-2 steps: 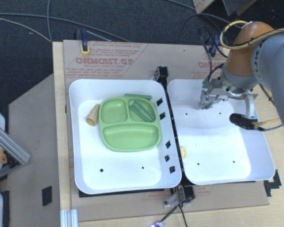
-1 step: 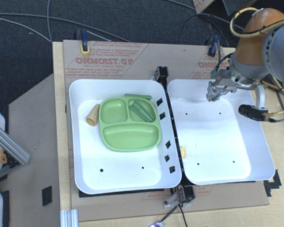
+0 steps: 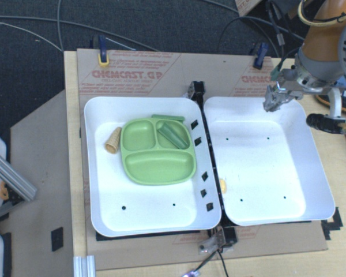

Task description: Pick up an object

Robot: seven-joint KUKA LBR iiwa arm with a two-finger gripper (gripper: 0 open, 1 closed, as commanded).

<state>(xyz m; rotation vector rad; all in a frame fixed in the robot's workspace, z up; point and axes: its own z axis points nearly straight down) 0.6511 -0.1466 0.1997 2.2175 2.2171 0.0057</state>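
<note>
1. Counter (image 3: pixel 161 62): cardboard-faced sheet under both bins; a bare strip runs along the far edge, with clamps at the far corners.
2. Right bin (image 3: pixel 265 166): white floor open across nearly its whole width; a small yellowish bit (image 3: pixel 222 184) lies at its left wall.
3. Left bin (image 3: pixel 144 212): near half of the floor is bare; the far half is occupied.
4. Arm (image 3: pixel 326 22): enters from the right, orange band above the wrist, hanging over the right bin's far right corner.
5. Green divided plate (image 3: pixel 155 154): flat in the left bin, middle to far part, well apart from the near rim.
6. Green strip piece (image 3: pixel 174 134): lies in the plate's far right compartment.
7. Claw (image 3: pixel 274 100): just above the right bin's far rim; cannot tell its finger state.
8. Tan cone (image 3: pixel 112 140): on the bin floor, touching the plate's left edge.
</note>
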